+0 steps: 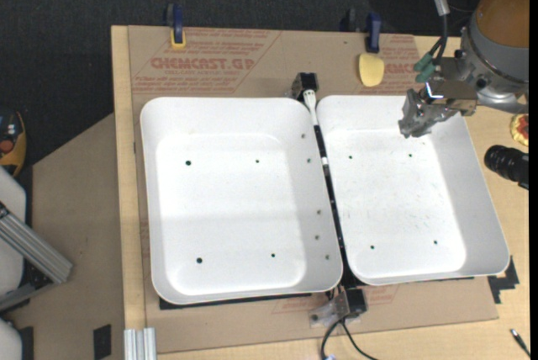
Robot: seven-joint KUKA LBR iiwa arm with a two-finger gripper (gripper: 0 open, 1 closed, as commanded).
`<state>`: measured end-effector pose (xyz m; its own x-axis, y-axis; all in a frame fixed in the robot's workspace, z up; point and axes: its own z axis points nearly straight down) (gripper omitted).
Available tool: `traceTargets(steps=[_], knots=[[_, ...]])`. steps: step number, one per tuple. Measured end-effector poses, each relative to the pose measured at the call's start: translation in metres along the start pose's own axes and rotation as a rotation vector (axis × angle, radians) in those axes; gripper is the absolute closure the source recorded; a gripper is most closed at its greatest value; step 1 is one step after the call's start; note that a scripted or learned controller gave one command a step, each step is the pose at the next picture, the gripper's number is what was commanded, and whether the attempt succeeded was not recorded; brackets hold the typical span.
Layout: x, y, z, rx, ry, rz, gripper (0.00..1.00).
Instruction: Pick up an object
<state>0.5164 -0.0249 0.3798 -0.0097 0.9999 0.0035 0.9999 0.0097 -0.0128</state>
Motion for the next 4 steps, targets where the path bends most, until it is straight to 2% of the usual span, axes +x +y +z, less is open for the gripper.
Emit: traceTargets(steps=[1, 2, 3, 4], knots=[[0.046, 0.036, 0.1, -0.002, -0.002, 0.004, 1.0], [0.086, 0.029, -0.044, -0.031, 0.0, 0.004, 1.0], [0.113, 0.058, 0.04, -0.004, -0.004, 0.007, 1.0], [0.058, 0.041, 0.029, -0.011, -0.005, 0.015, 1.0]])
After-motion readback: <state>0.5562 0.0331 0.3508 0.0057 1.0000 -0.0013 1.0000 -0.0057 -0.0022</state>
